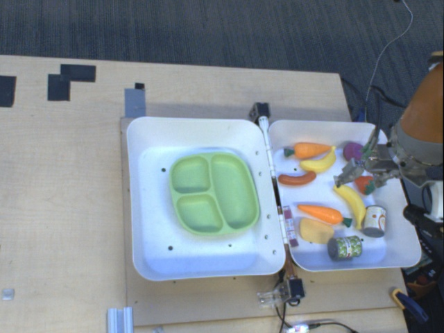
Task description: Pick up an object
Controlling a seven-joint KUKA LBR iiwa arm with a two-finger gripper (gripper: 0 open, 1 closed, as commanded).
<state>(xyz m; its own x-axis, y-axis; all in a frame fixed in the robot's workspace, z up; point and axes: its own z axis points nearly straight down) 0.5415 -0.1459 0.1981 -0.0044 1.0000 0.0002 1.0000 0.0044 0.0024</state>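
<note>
Hand: I see it low over the right bin, fingers spread, gripping nothing.
Below it: banana.
Left bin: green tray.

Green tray; white bins; orange carrots; yellow bananas.

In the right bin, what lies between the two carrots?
In the camera view, a red sausage lies between the upper carrot and the lower carrot, a little to their left; a small yellow banana lies there too.
</note>
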